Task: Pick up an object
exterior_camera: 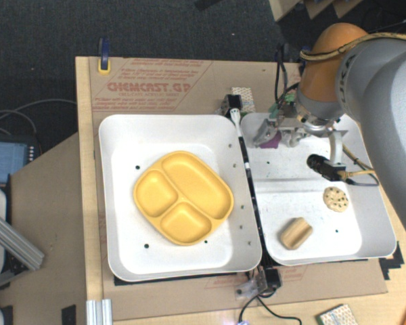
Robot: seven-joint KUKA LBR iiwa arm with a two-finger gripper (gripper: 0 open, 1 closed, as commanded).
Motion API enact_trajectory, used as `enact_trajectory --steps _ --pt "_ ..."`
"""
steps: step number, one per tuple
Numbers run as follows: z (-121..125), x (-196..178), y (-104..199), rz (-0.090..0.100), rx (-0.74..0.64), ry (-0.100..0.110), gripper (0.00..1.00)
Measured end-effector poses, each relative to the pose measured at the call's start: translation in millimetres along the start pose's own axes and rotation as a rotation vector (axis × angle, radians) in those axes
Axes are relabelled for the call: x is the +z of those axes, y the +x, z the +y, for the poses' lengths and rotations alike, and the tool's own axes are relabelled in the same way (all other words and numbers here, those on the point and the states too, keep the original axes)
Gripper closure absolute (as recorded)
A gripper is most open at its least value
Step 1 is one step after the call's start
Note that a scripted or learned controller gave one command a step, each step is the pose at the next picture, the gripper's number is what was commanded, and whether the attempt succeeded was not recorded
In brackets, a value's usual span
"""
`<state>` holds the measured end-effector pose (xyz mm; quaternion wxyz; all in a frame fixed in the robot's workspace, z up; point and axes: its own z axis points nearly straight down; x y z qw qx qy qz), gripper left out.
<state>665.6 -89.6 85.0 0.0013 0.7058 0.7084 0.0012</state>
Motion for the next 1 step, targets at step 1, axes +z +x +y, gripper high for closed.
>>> enact_trajectory --steps 1 --pt "0.4 -11.2 -1.8 -0.001 0.002 -0.003 1.0"
